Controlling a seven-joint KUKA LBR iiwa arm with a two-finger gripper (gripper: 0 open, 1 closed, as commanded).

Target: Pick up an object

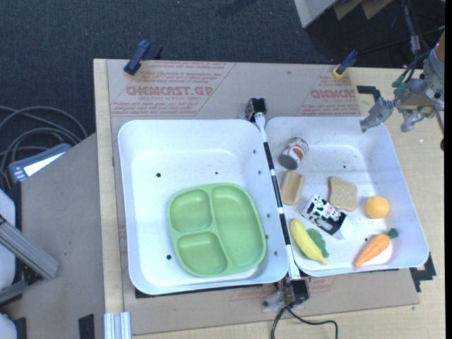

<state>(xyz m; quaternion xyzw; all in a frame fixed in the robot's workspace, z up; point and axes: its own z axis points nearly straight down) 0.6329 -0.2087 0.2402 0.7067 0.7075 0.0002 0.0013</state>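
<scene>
The right bin holds several items. A small can lies on its side at the far left, with a tan bread piece below it. A toast slice, an orange, a black-and-white cow-patterned item, a banana and a carrot fill the near half. My gripper hangs over the bin's far right corner, open, with nothing between its fingers, well apart from all the items.
The left bin carries a green divided plate. A black bar runs between the two bins. Blue and yellow clamps hold the cardboard sheet at the back.
</scene>
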